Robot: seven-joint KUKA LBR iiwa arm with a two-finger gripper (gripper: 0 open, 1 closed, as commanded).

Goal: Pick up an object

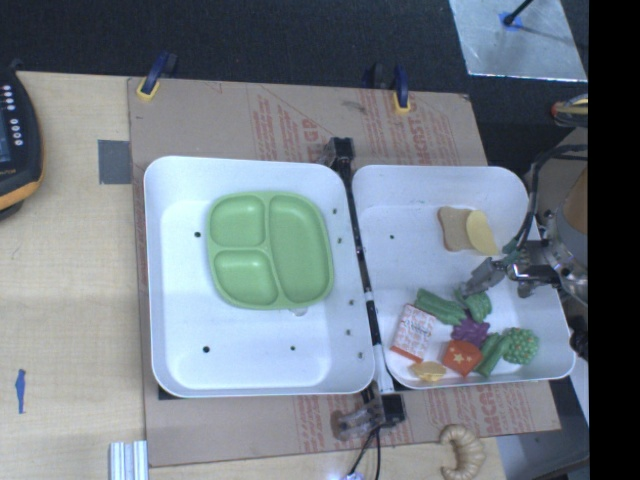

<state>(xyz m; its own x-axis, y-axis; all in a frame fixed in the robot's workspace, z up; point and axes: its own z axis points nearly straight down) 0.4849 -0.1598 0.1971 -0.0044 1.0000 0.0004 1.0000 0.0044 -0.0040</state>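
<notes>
The counter (70, 298) carries a cardboard sheet (300, 118) clamped at its far edge, and on it two shallow white bins sit side by side, touching along their shared rim. The left bin (180, 358) holds a green divided plate (270, 249) lying flat in its far half; the near half and the strip along its left wall are bare white floor. The right bin (400, 193) is bare in its far-left part, while its things crowd the near-right corner and the far-right wall.

The gripper (482, 278) reaches in over the right bin's right rim, its fingers pointing left and slightly near, low over the toys. Whether the fingers are spread or pressed together cannot be told at this size. Nothing is visibly held between them.

Just below the gripper lies a green bean pod (442, 305), its long axis running from far-left to near-right, with a purple toy (470, 330) at its right end. Near of these sit a red-and-white packet (412, 331), tilted with its long side running far to near, a red tomato-like toy (461, 357), a small yellow piece (429, 372) against the near rim, and a green broccoli (519, 346) close to the right wall. A tan bread slice (455, 228) and a yellow piece (482, 234) touching it lie far of the gripper, near the right wall.
</notes>
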